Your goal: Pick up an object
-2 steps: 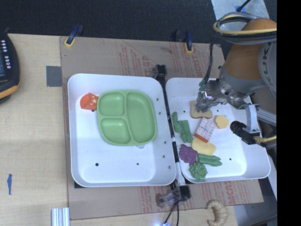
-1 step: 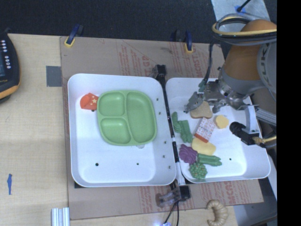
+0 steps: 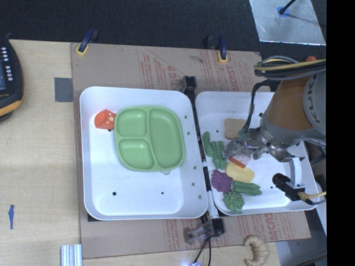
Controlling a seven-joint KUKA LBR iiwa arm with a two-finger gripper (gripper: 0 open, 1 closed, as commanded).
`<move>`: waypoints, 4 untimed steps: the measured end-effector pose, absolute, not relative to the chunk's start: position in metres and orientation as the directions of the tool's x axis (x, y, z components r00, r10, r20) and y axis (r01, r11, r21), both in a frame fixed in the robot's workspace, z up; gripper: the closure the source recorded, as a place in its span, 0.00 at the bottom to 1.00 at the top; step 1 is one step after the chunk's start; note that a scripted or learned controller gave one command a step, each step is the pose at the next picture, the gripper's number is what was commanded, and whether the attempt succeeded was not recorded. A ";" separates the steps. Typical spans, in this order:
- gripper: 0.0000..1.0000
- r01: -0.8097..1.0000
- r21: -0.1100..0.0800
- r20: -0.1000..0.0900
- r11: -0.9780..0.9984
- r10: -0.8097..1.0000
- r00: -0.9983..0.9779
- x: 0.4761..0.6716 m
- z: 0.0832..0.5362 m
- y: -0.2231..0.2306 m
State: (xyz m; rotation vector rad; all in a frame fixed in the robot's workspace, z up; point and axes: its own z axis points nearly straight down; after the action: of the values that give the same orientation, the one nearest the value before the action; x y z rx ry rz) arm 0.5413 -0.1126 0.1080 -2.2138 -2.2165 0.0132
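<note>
Two white bins [image 3: 94,204] sit on brown cardboard [image 3: 138,65] printed with faded red lettering, over a pale wood-grain desk [image 3: 33,176]. The left bin holds a light green divided plate [image 3: 150,138] and a red-orange toy [image 3: 104,119] with a yellow mark. The right bin [image 3: 260,204] holds dark green vegetables [image 3: 215,149], a purple piece [image 3: 221,180], a yellow piece [image 3: 240,174] and a tan slice [image 3: 233,127]. The arm [image 3: 291,101] is grey with an orange band.

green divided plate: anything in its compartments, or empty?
Empty. All three compartments of the green plate show bare green; the red toy lies beside it, in the left bin.
</note>
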 end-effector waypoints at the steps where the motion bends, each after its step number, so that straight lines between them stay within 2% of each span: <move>1: 0.00 1.000 0.002 0.000 0.007 1.000 -0.007 0.602 0.109 -0.094; 2: 0.00 1.000 0.002 -0.002 0.007 1.000 -0.007 0.659 0.092 -0.123; 3: 0.00 1.000 -0.002 -0.001 0.004 1.000 -0.004 0.626 0.093 -0.126; 4: 0.00 1.000 0.001 -0.006 -0.005 1.000 0.005 0.596 0.140 -0.218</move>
State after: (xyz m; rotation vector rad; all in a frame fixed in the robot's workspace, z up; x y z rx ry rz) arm 0.5956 -0.2179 0.1399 -2.2300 -2.2194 0.0061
